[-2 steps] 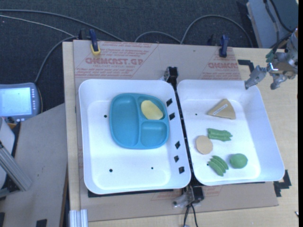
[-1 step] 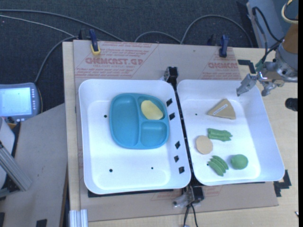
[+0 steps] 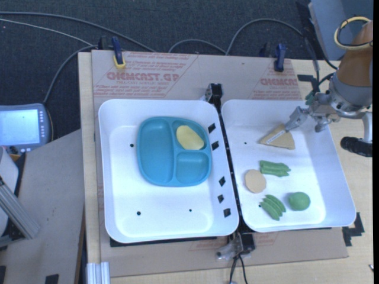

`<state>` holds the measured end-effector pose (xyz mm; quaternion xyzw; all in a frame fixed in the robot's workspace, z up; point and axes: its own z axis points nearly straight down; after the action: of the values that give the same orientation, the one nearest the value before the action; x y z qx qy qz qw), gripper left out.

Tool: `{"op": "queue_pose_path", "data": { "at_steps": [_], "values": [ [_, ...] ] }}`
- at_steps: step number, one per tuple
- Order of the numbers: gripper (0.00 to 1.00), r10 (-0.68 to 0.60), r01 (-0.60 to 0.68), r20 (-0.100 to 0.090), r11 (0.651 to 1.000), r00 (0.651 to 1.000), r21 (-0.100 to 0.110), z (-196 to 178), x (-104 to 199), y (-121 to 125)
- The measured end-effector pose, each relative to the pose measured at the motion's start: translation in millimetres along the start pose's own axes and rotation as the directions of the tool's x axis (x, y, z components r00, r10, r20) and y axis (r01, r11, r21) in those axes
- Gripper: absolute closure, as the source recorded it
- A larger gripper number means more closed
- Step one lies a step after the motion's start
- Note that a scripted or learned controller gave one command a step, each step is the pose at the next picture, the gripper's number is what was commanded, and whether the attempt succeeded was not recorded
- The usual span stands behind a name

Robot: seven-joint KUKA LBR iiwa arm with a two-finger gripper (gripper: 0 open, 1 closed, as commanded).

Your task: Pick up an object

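Observation:
My gripper (image 3: 308,122) hangs over the far right part of the right bin (image 3: 331,170), fingers spread open with nothing between them. Its left finger (image 3: 294,120) points down toward a tan wedge-shaped piece (image 3: 278,138) lying just left of and below it; I cannot tell if they touch. Nearer the front of the same bin lie a green pod (image 3: 274,168), a round tan disc (image 3: 255,181), a second green pod (image 3: 272,206) and a green ball (image 3: 299,201).
The left bin (image 3: 118,206) holds a blue divided plate (image 3: 169,161) with a yellow piece (image 3: 190,137) in its upper right compartment. A black-clipped divider (image 3: 220,152) runs between the bins. Clamps and cables sit at the bench's far edge.

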<state>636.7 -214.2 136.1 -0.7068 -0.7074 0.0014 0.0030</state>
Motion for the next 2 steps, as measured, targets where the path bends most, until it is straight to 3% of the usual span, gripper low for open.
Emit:
{"op": "queue_pose_path", "data": {
  "at_steps": [1,2],
  "values": [
    [0.0,0.0,0.0,-0.001,1.0,1.0,-0.007,48.4,0.8,2.1],
    [1.0,-0.003,0.003,0.002,1.0,1.0,-0.017,31.3,1.1,5.3]
  ]
}}
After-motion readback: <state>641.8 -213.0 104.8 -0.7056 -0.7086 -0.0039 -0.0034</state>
